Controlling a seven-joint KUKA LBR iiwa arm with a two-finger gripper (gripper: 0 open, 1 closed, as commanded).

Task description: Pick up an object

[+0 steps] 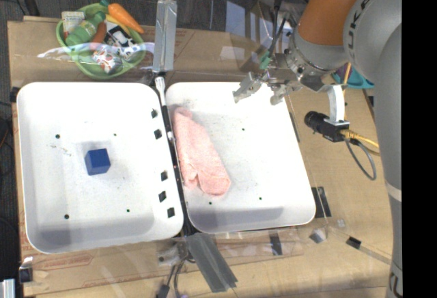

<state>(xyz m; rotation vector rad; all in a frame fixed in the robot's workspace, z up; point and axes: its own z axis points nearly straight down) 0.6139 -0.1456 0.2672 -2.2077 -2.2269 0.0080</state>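
Two fingers spread and empty, the gripper (260, 90) hovered over the right bin's (273, 180) far edge; the pink cloth (199, 153), soft and limp, probably wanted a mid-fold pinch.

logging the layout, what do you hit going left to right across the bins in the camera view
left bin → blue cube → right bin with the pink cloth along its left side → pincer, open, above the right bin's far edge

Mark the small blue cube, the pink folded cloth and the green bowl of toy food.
small blue cube (97, 160), camera view, on its top face.
pink folded cloth (198, 153), camera view, on its middle.
green bowl of toy food (91, 69), camera view, on its front rim.
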